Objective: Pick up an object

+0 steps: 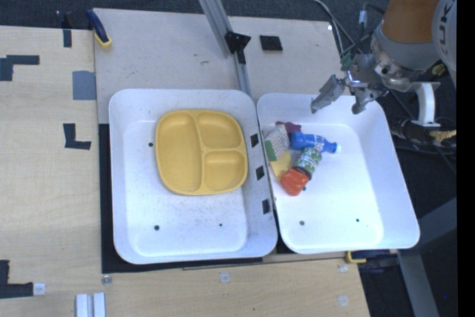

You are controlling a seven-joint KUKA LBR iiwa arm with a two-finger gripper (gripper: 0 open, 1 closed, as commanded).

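My gripper [343,102] hangs over the far edge of the right bin [371,226], its two grey fingers spread open with nothing between them. Below and to its left, a small heap of objects lies in that bin's near-left part: a blue bottle [312,142], a green bottle with a red cap [301,169], a clear packet [277,138] and a yellow piece [278,166]. The gripper stands apart from the heap, up and to the right of it.
The left bin [133,234] holds a yellow divided plate [200,151]. A slanted metal pole [215,4] rises behind the bins. Cables run across the bench top at the back. The right bin's near and right floor is bare white.
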